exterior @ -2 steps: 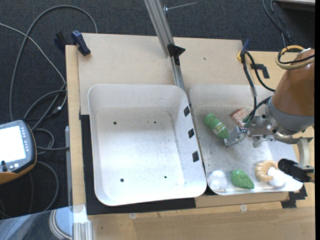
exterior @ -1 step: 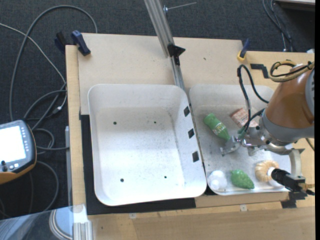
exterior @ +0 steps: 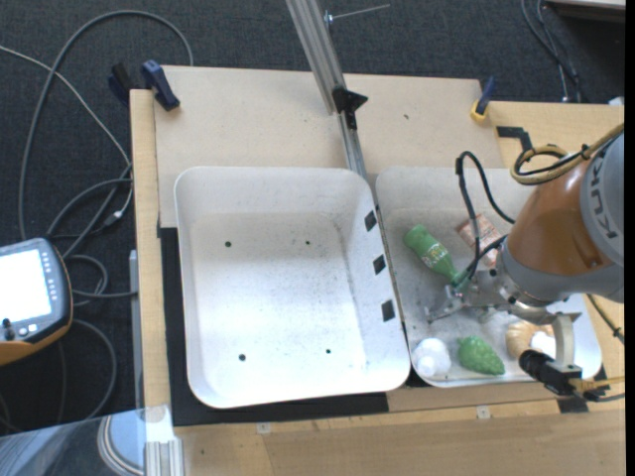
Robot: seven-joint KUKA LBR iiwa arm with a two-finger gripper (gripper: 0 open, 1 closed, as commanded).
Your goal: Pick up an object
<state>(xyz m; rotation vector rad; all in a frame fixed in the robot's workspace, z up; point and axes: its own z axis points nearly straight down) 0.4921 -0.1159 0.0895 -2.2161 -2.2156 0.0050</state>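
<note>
One claw (exterior: 458, 300) of your arm sits low in the right bin (exterior: 397, 191), though you cannot tell its state from this view. Just beside it you see a green bottle (exterior: 430, 248); nearer the front lie a green lump (exterior: 479, 355) and a white ball (exterior: 432, 357).

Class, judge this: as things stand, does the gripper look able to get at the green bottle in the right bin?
Probably yes: the green bottle lies uncovered, just beside the gripper, with nothing lying between them.

Partial letters "KU" on the arm (exterior: 595, 216).
</note>
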